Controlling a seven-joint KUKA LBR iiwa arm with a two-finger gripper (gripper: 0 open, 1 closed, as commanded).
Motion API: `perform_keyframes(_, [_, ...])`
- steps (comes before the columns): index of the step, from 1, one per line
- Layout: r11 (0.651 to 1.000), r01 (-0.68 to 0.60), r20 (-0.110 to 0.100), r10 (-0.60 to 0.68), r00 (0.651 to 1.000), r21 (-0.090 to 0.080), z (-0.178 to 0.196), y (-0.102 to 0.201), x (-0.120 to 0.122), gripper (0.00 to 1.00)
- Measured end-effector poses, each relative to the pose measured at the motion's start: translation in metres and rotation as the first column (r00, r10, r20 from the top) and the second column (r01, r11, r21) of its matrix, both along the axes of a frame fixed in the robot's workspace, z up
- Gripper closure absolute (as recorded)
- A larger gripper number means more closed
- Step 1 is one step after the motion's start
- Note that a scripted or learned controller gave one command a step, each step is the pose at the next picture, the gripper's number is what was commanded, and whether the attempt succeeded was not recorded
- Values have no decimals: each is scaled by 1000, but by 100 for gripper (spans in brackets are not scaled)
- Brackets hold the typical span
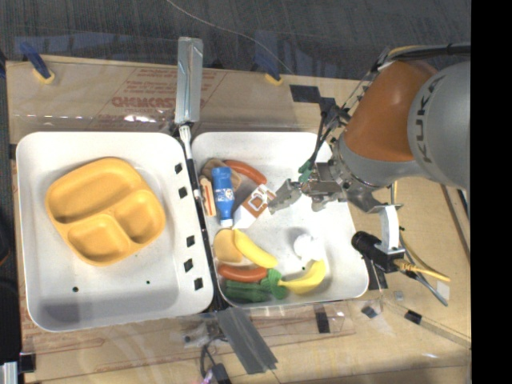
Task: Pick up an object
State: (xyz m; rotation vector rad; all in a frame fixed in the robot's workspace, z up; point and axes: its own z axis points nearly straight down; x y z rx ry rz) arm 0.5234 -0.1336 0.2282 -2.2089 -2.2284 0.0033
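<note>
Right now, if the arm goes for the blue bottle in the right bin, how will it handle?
The blue cylindrical bottle with the white cap lies on its side, so a push probably rolls it. It looks like smooth plastic: likely stiff, light, a bit slippery. The red sausage-shaped toy close alongside may get nudged.

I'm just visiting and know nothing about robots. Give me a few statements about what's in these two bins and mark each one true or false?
1. The yellow divided tray lies in the left bin. True.
2. The blue bottle is in the left bin. False: it lies in the right bin, close to the divider.
3. Two bananas, banana one and banana two, lie in the right bin. True.
4. The tool hangs over the yellow tray. False: it is over the right bin, near a small orange and white box.
5. The arm is blue. False: the arm is grey with an orange band.
</note>
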Motion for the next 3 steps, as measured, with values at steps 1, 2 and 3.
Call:
perform_keyframes(1, [998, -62, -4, 62, 998, 0, -66, -62, 79, 0])
perform_keyframes(2, [999, -34, 21, 35, 999, -6, -110, -26, 67, 0])
perform_keyframes(3, [997, 77, 8, -77, 997, -1, -126, 19, 132, 0])
